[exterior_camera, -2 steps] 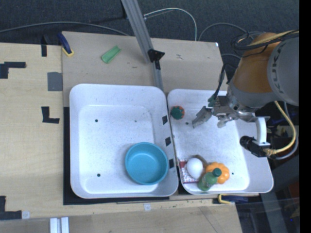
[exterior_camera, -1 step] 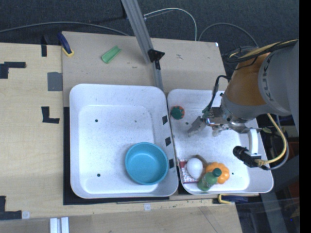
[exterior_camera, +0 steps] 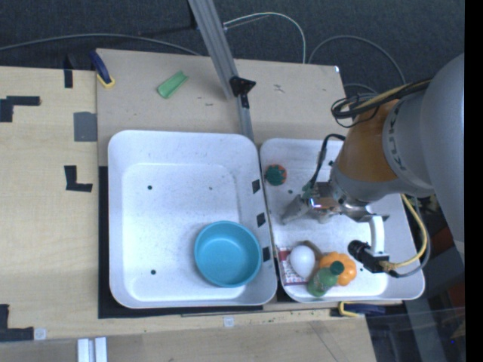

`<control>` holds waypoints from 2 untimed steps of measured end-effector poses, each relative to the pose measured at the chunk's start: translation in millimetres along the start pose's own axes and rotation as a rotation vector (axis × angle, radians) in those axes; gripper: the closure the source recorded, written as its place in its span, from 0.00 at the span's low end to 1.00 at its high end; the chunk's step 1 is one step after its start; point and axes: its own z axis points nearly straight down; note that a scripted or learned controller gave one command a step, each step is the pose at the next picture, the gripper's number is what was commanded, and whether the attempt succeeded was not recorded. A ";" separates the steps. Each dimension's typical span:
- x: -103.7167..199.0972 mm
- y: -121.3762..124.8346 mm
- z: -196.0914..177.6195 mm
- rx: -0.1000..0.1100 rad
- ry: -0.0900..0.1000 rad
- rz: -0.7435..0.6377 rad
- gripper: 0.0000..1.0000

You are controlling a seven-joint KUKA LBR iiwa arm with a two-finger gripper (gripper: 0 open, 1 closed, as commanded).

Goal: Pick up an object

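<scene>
Jaws: state not readable from the overhead camera view. My two-finger gripper (exterior_camera: 304,204) sits low over the right shallow white plastic bin (exterior_camera: 398,283), and what shows of it is a grey metallic tip angled toward the bin's left half, blurred and partly covered by my own orange-banded wrist (exterior_camera: 364,151). I cannot tell whether it is released or clenched. Nothing is visibly between the tips.

Progress, judged from this view: pick not yet done. No object is lifted; every candidate rests on a bin floor.

Candidates in the right bin:
- small round dark green and red ball-like object (exterior_camera: 275,175), near the bin's upper left corner, up and to the left of my gripper, close but apart from it.
- white egg-shaped object (exterior_camera: 303,260), near the front wall, below my gripper.
- orange rounded fruit-like object (exterior_camera: 339,268), just beside the egg, touching or nearly touching a small green object (exterior_camera: 323,282) in front of it.

Left shallow white plastic bin (exterior_camera: 121,202): a light blue round plastic bowl (exterior_camera: 227,253), upright, in the front right area, well apart from my gripper.

Judgement: nearest target is the green and red ball. Remaining: align, descend, close, lift.
</scene>
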 end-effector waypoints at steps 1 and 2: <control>0.8 1.1 -12.8 -0.003 0.001 -0.001 1.00; -2.3 10.4 -62.2 -0.010 -0.001 0.001 1.00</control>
